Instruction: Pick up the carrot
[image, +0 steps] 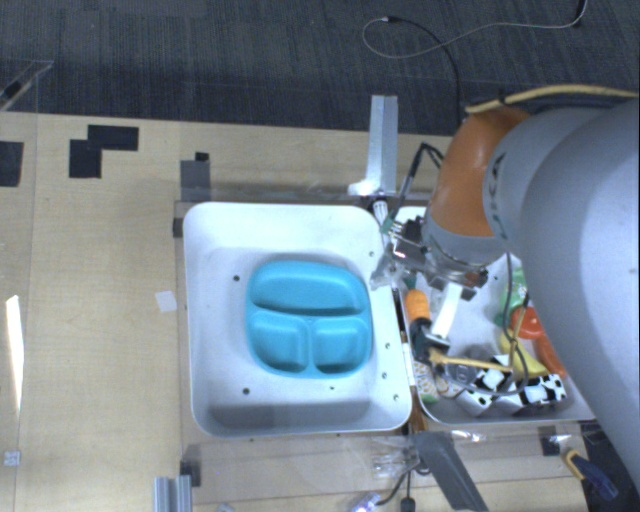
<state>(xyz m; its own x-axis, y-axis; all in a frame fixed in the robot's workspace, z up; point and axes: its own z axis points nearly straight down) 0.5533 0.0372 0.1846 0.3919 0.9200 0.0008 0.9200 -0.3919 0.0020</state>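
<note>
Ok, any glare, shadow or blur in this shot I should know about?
Camera view: the left bin is evenly bright, with a soft shadow along its near wall; the blue divided tray is crisp; the arm looms large and slightly soft over the right bin.

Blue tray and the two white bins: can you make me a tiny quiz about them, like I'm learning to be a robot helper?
1. True or false: the blue tray lies on the bare bench, outside both bins.
2. How many compartments does the blue tray have?
3. Where is the robot arm reaching?
A) over the bin with the blue tray
B) over the right-hand bin, the one with the black-and-white toy
C) over the bench beside the bins

Key:
1. False. It lies in the left-hand bin.
2. Three: one long, two smaller.
3. B.
</note>
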